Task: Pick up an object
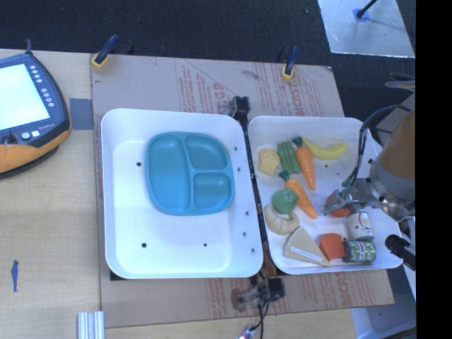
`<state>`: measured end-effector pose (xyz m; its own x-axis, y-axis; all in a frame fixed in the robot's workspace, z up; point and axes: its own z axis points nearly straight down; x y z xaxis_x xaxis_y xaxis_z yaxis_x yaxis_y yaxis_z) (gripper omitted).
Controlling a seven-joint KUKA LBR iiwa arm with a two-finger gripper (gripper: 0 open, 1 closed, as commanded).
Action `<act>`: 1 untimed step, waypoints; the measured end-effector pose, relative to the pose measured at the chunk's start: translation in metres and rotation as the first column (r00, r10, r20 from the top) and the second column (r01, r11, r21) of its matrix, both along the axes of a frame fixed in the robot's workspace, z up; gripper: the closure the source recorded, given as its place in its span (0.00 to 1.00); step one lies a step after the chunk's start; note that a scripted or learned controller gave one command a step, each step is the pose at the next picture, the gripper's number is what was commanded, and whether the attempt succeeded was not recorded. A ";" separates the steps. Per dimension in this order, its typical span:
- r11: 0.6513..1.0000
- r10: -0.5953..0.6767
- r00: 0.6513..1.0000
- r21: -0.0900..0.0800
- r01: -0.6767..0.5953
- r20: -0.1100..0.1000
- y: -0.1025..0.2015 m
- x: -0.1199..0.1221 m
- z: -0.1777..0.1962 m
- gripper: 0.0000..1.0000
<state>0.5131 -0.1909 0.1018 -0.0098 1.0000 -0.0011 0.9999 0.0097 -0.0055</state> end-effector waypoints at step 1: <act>1.000 -0.005 1.000 0.002 0.005 0.004 0.058 -0.036 0.107 1.00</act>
